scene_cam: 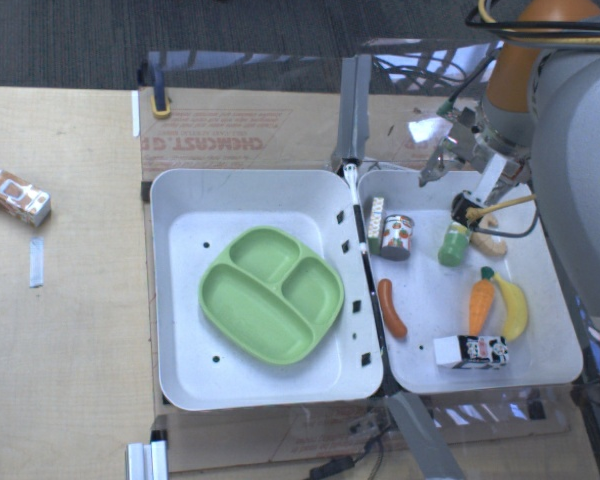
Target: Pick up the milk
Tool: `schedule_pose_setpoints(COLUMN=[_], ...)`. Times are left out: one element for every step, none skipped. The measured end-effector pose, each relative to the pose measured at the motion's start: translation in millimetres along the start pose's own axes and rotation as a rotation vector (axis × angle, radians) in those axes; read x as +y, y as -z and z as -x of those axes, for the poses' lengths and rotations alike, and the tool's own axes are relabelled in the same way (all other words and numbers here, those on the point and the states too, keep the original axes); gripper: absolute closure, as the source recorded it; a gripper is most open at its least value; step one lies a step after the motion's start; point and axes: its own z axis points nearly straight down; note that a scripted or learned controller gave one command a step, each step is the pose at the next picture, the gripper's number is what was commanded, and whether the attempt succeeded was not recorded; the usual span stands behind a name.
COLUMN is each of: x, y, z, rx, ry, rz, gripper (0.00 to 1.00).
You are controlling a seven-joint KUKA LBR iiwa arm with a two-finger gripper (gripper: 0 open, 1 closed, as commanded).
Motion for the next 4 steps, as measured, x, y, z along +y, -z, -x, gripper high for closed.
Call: schedule_pose_setpoints(x=[-62, -71, -41, -57], y=[-1, -1, -1, -1], z=[-2, 5, -16, -12], rx=[-0.001, -0.001, 0.0, 0.0], ry=[0.124, 0.238, 0.322, 0.357], rz=[-0.002, -0.003, 0.0, -0.001], gripper=[0.0, 0.0, 0.0, 0.0])
